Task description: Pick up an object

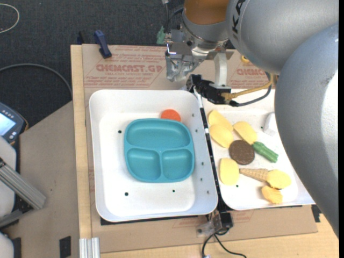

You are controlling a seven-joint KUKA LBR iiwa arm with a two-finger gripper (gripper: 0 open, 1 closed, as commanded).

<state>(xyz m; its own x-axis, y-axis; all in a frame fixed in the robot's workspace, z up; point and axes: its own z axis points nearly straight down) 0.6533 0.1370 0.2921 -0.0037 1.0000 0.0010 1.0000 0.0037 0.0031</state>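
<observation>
My gripper (pixel 179 71) hangs high over the back rim of the left bin (pixel 99 144), open with nothing between its fingers. In that bin lies a teal divided plate (pixel 159 149), and a small orange piece (pixel 171 114) sits just behind it. The right bin (pixel 252 200) holds toy food. Several yellow pieces (pixel 220 136) lie there with a round brown cookie (pixel 242 151), a green piece (pixel 265 151) and a waffle cone (pixel 258 173). The big grey arm (pixel 301 63) hides that bin's right part.
A black cable fitting (pixel 209 92) juts out over the wall between the bins. Cardboard (pixel 129 63) lies under and behind the bins. A blue clamp (pixel 102 43) sits at its back left corner.
</observation>
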